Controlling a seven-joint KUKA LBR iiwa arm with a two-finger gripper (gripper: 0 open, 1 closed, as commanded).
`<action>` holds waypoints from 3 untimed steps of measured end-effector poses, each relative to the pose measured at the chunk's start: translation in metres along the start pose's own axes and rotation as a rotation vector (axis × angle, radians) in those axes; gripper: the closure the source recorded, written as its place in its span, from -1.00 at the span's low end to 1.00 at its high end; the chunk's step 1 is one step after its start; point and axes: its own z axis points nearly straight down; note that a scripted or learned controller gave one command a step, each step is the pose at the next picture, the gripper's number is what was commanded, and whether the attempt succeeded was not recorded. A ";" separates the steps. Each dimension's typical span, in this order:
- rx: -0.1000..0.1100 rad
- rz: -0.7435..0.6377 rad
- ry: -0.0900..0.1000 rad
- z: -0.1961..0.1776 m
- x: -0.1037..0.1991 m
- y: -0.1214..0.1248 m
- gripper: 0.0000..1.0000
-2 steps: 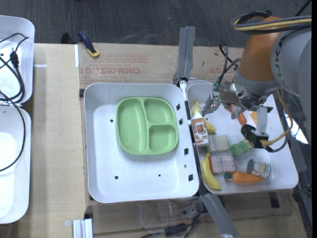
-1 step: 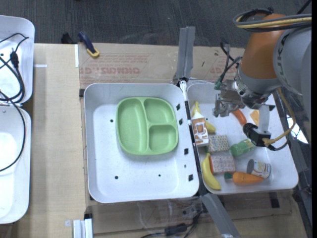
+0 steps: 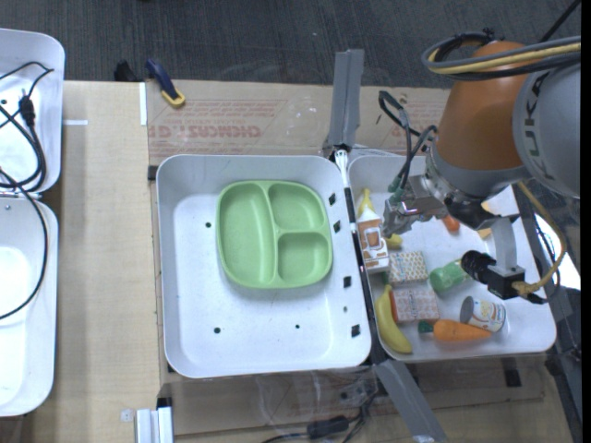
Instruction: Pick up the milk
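Small white-and-orange milk carton (image 3: 371,239), lying against the left wall of the right white bin (image 3: 540,340), long axis along that wall, just left of and slightly below the metal two-finger gripper (image 3: 399,216); gripper state: cannot tell.

The milk (image 3: 371,238) stands hemmed against the bin wall (image 3: 354,247), crackers (image 3: 407,267) and banana (image 3: 391,325) crowding alongside.

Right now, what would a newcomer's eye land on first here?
Probably the green divided plate, alone in the left bin. Next, the arm's orange band looming over the right bin, its hand low beside the milk carton, amid a banana, carrot and other toy food.
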 end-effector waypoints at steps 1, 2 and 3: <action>0.001 -0.263 0.000 0.032 0.064 -0.016 1.00; 0.001 -0.330 0.000 0.031 0.099 -0.044 1.00; -0.003 -0.218 -0.002 -0.009 0.030 -0.048 1.00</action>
